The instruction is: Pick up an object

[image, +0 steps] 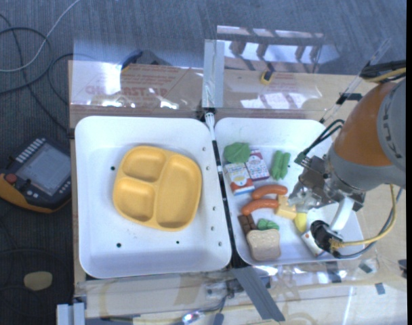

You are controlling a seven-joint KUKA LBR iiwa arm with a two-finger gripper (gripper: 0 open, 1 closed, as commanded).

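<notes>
The right bin (307, 128) holds several toy foods: a green leafy piece (236, 152), a small red-and-white carton (256, 166), a second carton (238, 177), a green pod (280, 162), a sausage (268, 192), another sausage (262, 207), a brown bar (246, 223), a bread slice (263, 244) and yellow pieces (292, 215). My gripper (306, 196) hangs low over the right side of this bin, just right of the sausages and above the yellow pieces. The arm's wrist hides its tips.
The left bin (97, 202) bears a yellow divided plate (157, 187). A clear plastic frame (270, 46) stands behind the bins. A handheld pendant (35, 175) lies on the floor at left. The arm's orange band (368, 131) looms over the right bin's edge.
</notes>
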